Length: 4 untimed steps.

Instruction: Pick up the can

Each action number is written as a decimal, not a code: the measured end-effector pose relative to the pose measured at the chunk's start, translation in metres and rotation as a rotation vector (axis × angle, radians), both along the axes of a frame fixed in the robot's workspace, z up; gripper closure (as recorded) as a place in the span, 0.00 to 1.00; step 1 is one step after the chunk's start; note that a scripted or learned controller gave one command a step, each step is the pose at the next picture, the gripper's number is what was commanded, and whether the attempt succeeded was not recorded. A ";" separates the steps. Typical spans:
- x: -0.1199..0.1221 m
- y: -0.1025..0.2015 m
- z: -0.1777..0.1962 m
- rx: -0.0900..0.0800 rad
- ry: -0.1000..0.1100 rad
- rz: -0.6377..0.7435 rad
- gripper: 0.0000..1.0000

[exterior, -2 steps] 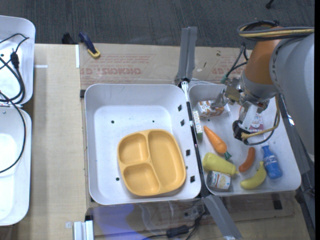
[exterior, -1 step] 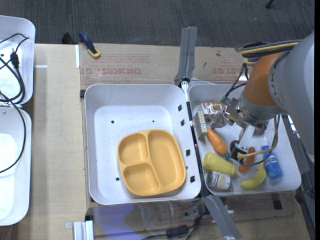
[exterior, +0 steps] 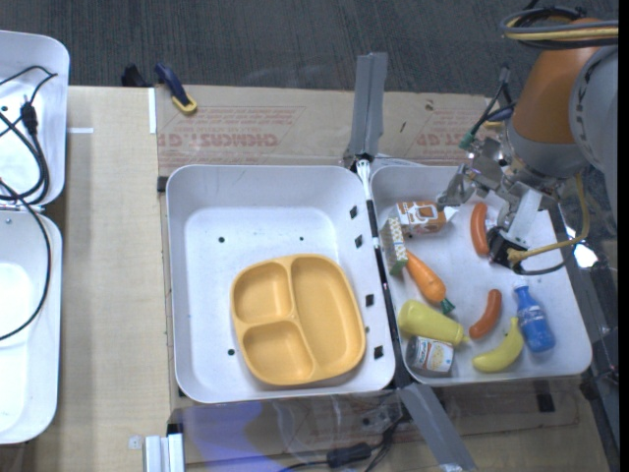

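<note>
The yellow three-compartment plastic plate point(exterior: 293, 319) lies in the left white bin point(exterior: 197, 205). In the right white bin point(exterior: 575, 357), the small metal can point(exterior: 430, 355) lies at the front, just before the yellow mustard bottle point(exterior: 429, 322), left of the yellow banana point(exterior: 499, 350).

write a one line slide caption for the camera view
KUKA arm's gripper hovers over the right bin's far end, while the can lies at its near edge.
</note>
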<state>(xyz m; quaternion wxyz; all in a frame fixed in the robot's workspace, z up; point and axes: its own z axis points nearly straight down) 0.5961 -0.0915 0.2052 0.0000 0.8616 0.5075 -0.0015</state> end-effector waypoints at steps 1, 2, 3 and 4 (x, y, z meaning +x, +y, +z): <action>0.058 -0.030 -0.085 -0.001 0.001 -0.169 0.00; 0.028 -0.027 -0.114 0.000 0.002 -0.244 0.00; -0.018 -0.060 -0.114 0.001 0.003 -0.484 0.00; 0.039 -0.112 -0.113 0.009 0.004 -0.526 0.00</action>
